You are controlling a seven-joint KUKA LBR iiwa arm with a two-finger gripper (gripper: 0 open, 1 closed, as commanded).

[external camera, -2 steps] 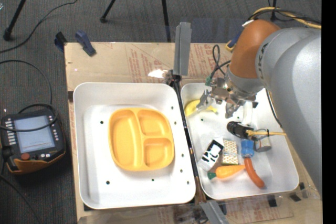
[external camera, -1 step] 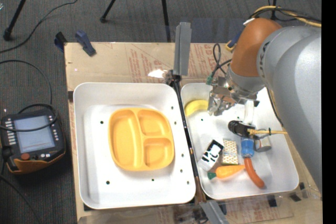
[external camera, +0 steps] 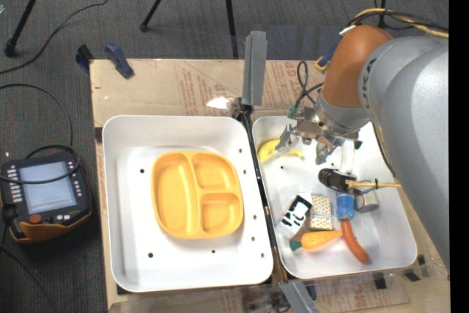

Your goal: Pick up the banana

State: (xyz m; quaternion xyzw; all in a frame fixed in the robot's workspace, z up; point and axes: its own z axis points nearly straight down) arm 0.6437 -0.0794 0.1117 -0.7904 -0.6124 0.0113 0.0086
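The banana lies in the far left corner of the right bin, close to the wall shared with the left bin. The gripper hangs just to its right, its fingers spread apart with nothing between them. One finger appears to touch or overlap the banana's right end; contact cannot be confirmed.

Step in hand: positioning for the grasp. To do it well, shift the gripper left until the fruit's middle lies between the fingers, descend to the bin floor, then close. Approach across the banana's narrow width, not its length. Keep clear of the bin wall, which leaves little room for the left finger. The carrot, the sausage and the yellow tray lie well apart and need no attention.
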